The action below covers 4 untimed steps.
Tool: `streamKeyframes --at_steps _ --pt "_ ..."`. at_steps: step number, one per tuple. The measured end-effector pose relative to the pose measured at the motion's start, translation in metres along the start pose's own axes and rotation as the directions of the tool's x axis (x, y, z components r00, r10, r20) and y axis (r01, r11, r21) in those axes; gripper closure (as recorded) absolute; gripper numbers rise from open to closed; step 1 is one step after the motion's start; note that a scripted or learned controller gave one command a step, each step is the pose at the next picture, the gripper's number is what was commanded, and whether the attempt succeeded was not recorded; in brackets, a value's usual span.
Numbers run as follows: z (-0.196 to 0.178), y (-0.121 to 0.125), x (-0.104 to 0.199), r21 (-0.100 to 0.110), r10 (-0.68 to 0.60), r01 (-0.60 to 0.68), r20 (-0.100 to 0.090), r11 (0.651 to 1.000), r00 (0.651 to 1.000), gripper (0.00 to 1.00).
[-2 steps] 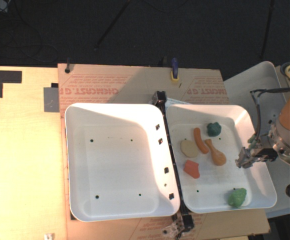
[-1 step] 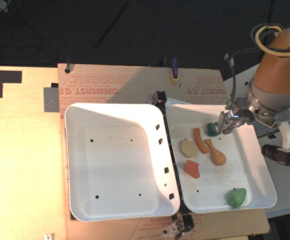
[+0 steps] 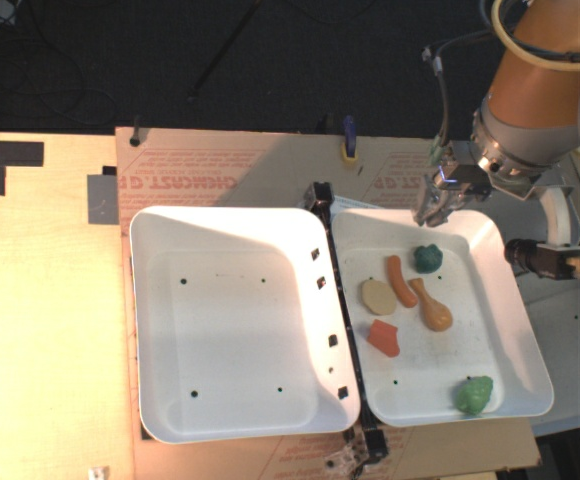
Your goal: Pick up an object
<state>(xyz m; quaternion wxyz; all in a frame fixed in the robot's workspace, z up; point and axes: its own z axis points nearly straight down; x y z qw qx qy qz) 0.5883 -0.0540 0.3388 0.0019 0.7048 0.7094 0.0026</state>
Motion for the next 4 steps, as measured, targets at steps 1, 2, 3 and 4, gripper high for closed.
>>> streamKeyframes --at_steps 1,2,3,4 --pt "0.045 -0.052 -0.036 0.016 0.011 -0.011 0.001 1.0 1.0 1.0" --pt "0.101 -0.118 -0.094 0.018 0.015 -0.015 0.001 1.0 1.0 1.0" --pt "-0.001 -0.112 -0.066 -0.002 0.003 -0.003 0.002 1.0 1.0 1.0" --pt "0.119 -0.103 -0.07 0.02 0.007 -0.007 -0.002 1.0 1.0 1.0"
